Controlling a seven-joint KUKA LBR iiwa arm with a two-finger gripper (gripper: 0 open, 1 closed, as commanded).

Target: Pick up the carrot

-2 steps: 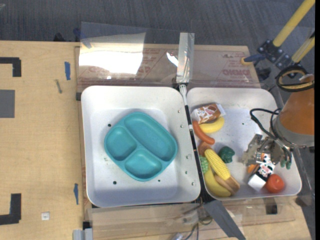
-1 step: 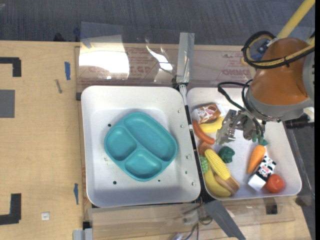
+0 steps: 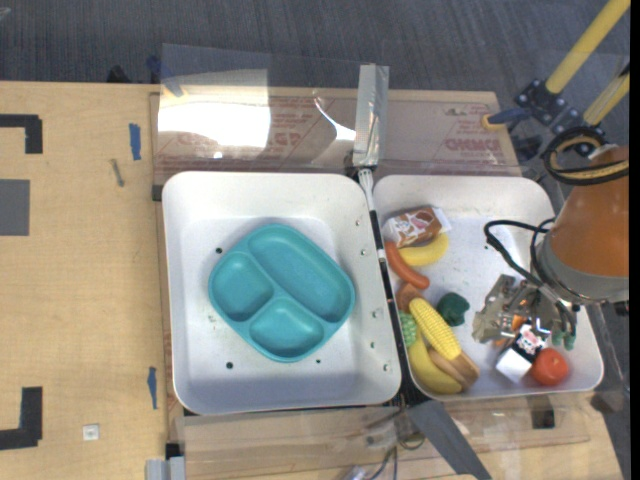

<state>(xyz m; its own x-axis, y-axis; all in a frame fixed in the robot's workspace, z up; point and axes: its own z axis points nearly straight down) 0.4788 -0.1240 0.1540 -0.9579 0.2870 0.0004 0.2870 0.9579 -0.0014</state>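
Observation:
The carrot [image 3: 407,267], a slim orange stick, lies in the right bin [image 3: 478,190] near its left wall, just below a yellow banana [image 3: 427,252]. My gripper [image 3: 512,316] hangs low over the right part of the same bin, well to the right of the carrot and apart from it. A white block [image 3: 512,364] and a red tomato [image 3: 550,367] sit right under and beside the gripper. Nothing of the carrot is near the gripper.
A corn cob [image 3: 435,328], a green piece [image 3: 453,307], a second banana [image 3: 430,368] and a brown-and-white packet [image 3: 415,225] crowd the right bin's left half. The left bin [image 3: 190,268] holds a teal divided plate [image 3: 282,290].

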